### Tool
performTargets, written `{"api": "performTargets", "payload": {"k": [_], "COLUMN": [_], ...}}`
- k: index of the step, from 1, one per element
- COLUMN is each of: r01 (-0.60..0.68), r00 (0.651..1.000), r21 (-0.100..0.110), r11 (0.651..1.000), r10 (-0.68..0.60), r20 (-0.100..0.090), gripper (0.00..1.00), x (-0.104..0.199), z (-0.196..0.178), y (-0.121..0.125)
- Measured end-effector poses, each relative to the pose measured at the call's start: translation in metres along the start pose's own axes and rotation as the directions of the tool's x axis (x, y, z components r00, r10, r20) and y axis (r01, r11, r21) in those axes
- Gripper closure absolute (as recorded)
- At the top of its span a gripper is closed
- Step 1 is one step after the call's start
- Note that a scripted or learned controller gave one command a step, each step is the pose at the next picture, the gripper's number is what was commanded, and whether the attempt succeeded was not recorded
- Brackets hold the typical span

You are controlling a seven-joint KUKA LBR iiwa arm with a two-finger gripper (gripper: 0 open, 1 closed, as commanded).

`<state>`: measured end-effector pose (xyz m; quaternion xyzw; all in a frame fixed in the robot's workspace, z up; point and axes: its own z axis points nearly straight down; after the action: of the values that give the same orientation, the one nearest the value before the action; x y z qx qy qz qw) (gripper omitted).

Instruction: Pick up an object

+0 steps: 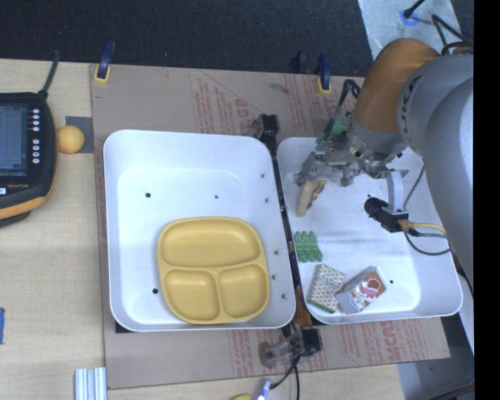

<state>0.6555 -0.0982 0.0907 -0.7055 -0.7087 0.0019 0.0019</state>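
Bench (33,290), light wood, bearing a brown cardboard sheet (192,98) held by blue clamps (105,60) at its far edge. Control pendant (12,157), black and orange, at the bench's left edge; yellow ball (70,138) just beside it. Small blue mark (1,324) near the front-left corner.

arm (417,98) over right bin (433,302) | yellow tray (212,269) in left bin (125,223)

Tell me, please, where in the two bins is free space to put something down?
Left bin: a bare strip along the far wall, above the yellow divided tray. Right bin: a bare patch in the middle, between the claw and the snack packet. Its near-left corner is crowded with the green piece, patterned packet and snack packet.
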Motion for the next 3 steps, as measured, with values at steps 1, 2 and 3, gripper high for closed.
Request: {"api": "performTargets", "payload": {"k": [1, 2, 3], "r01": [0.0, 0.0, -0.003], "r00": [1.0, 1.0, 1.0], "r21": [-0.002, -0.001, -0.006], "r11": [1.0, 1.0, 1.0], "r10": [0.0, 0.0, 0.003], "r20": [0.0, 0.0, 0.001], "gripper": [0.0, 0.0, 0.0], "x": [0.0, 0.003, -0.052], "z": [-0.001, -0.001, -0.094], "y": [0.001, 0.001, 0.001]}}
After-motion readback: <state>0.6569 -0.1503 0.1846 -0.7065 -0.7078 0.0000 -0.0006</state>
